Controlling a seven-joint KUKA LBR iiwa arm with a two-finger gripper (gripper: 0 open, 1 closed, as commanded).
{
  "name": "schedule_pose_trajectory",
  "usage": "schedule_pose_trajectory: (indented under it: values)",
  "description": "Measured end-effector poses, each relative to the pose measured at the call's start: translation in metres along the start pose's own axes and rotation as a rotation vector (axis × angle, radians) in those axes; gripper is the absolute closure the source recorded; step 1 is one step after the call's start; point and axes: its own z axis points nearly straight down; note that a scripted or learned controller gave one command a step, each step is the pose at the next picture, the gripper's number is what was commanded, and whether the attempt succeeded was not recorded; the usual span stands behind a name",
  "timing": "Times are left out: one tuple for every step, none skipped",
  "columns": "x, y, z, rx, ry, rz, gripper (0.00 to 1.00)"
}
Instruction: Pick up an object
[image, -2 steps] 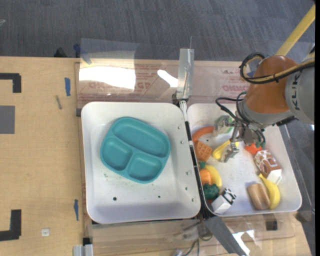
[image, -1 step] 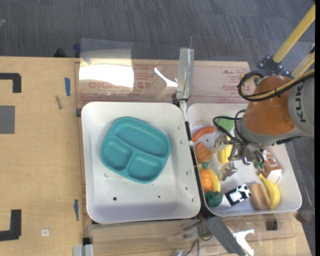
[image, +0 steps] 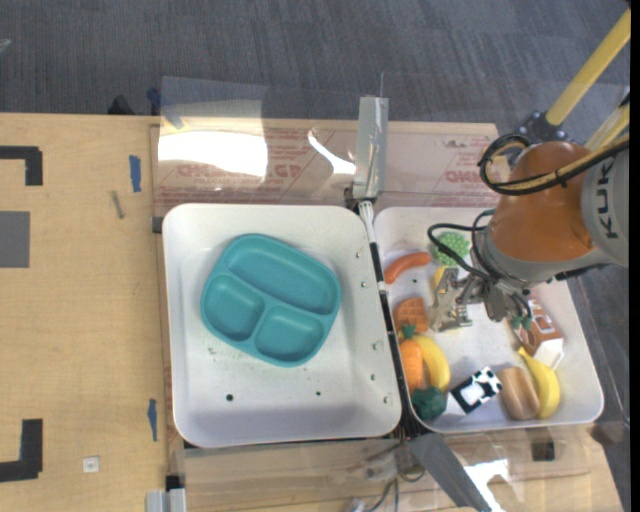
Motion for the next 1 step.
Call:
schedule_pose_trajectory:
  values:
    - [-0.0026, -0.0607, -0.0954, 0.004, 0.015, 0.48, 1.0]
